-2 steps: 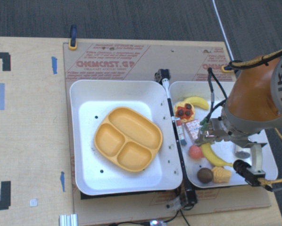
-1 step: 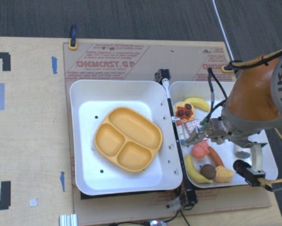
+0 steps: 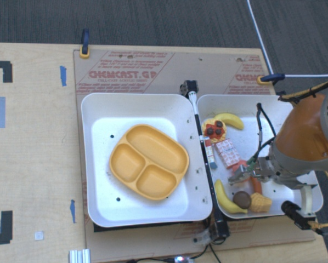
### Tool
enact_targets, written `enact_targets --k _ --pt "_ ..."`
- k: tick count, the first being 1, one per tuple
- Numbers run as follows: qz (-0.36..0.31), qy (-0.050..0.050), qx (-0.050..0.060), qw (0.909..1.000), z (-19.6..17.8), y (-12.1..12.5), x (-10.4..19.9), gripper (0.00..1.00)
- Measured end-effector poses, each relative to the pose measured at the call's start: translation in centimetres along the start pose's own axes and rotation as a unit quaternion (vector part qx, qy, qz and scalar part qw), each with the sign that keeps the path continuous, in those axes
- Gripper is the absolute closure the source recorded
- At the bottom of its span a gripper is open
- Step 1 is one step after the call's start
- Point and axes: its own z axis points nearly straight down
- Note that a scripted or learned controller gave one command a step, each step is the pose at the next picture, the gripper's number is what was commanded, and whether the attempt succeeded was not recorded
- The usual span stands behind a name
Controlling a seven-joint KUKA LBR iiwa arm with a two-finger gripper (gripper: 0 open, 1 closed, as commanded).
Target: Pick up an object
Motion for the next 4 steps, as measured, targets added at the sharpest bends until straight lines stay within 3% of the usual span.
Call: enact_targets --k 1,2,4 --pt "0.0 0.0 -0.002 1.0 -1.0 0.1 0.1 1.0" --pt "-0.001 0.0 -0.002 1.0 -8.7 0.2 6.5 1.0" --pt "-0.002 0.0 -0.007 1.0 -10.8 0.5 6.5 1.0"
